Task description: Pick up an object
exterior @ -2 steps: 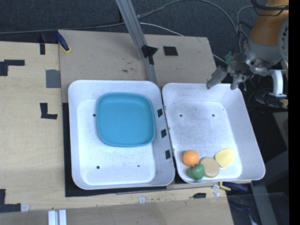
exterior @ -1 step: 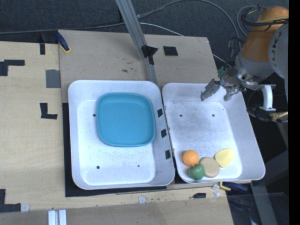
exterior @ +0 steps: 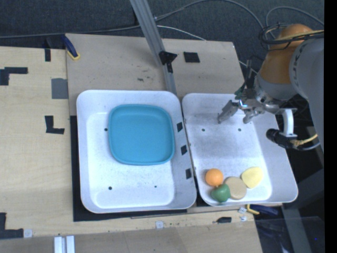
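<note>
Four small objects huddle at the near end of the right bin: an orange ball, a green ball, a tan round piece and a yellow piece. My gripper hangs over the far part of that bin, well away from them, fingers spread open with nothing between them. A blue square plate lies in the left bin.
A grey metal pole slants from the top down to the gap between the bins. Cables trail across the dark floor behind the bench. The arm's grey body and orange band fill the upper right.
</note>
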Robot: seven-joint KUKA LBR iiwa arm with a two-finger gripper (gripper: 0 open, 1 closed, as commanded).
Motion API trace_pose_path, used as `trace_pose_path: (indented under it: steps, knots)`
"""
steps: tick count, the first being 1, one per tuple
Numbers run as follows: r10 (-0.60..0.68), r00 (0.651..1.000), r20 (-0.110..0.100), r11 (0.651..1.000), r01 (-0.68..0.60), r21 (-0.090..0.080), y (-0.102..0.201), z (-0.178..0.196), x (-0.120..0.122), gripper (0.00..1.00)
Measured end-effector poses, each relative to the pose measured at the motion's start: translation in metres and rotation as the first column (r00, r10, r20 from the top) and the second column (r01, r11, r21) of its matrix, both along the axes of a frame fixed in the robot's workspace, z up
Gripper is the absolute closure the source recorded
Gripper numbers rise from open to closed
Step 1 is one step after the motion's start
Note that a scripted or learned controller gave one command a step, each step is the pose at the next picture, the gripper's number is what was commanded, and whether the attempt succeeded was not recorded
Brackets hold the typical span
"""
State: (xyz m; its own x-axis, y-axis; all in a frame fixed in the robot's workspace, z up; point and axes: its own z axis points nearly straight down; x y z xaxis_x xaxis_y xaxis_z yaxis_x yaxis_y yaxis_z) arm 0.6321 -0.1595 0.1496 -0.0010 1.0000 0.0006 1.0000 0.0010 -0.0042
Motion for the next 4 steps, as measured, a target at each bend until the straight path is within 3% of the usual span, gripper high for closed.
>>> trace_pose_path:
  steps: [1, 2, 4]
  knots:
    - [0.0, 1.0, 0.0, 1.0, 0.0, 0.0, 0.007, -0.061, -0.002, 0.0]
    - [0.001, 1.0, 0.004, 1.0, -0.001, -0.001, 0.007, -0.049, -0.001, 1.0]
    - [-0.001, 1.0, 0.008, 1.0, 0.001, -0.001, 0.003, 0.045, -0.015, 1.0]
